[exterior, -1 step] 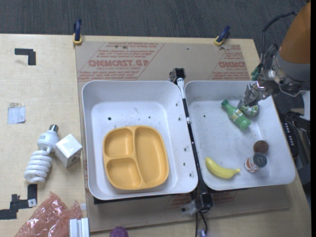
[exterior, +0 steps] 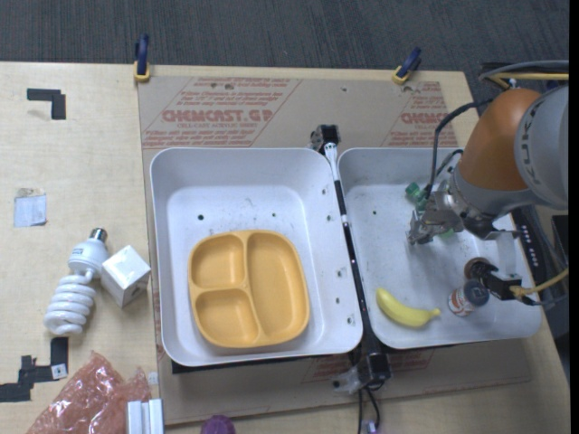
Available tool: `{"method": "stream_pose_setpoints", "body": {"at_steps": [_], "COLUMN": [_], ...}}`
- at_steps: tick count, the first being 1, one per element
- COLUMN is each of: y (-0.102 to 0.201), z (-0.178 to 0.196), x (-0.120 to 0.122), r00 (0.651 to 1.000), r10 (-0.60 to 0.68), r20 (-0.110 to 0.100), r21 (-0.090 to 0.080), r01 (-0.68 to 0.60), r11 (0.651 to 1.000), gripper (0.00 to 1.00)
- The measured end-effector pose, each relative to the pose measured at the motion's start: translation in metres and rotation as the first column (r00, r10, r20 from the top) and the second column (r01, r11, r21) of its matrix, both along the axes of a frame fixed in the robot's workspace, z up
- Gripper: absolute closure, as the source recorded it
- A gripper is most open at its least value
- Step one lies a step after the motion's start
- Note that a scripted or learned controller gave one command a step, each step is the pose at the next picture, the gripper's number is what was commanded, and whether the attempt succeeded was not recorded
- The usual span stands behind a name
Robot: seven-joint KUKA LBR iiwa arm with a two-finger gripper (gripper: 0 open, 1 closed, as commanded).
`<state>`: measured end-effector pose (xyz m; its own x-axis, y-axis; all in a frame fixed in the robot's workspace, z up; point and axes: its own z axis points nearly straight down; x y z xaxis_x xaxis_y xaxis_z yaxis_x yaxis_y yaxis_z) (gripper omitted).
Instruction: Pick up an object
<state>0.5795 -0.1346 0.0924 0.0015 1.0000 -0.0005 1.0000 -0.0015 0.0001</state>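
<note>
The arm reaches in from the right edge of the frame, its orange band sitting high at the upper right, and the claw (exterior: 423,231) hangs low over the right bin (exterior: 380,174), in that bin's upper-middle part. From where I stand I can't tell whether it is open or closed; the metal tips are a small grey tangle against the white floor, and nothing shows between them. A scrap of something green (exterior: 414,191) peeks out just above the wrist, too small to name. The likeliest thing to pick is the banana (exterior: 405,308), which lies on the bin floor toward the lower middle of the right bin, below the claw and a little to the left in the picture, clearly apart from it. Its long axis runs roughly left to right across the frame, with a slight curve, the stem end pointing right. Just to the right of it stands a small bottle (exterior: 462,300) with a dark cap, near the banana's tip. I'd judge the claw needs to travel down-frame and close across the banana's short width. The left bin (exterior: 172,242) carries a yellow divided plate (exterior: 248,288).
</note>
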Motion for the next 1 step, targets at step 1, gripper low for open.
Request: {"method": "stream_pose_setpoints", "body": {"at_steps": [1], "y": [0.0184], "z": [0.0000], "x": [-0.0516], "r00": [1.000], "r10": [-0.001], "r20": [0.000], "r21": [0.000], "r01": [0.001], "r11": [1.000], "gripper": [0.00]}}
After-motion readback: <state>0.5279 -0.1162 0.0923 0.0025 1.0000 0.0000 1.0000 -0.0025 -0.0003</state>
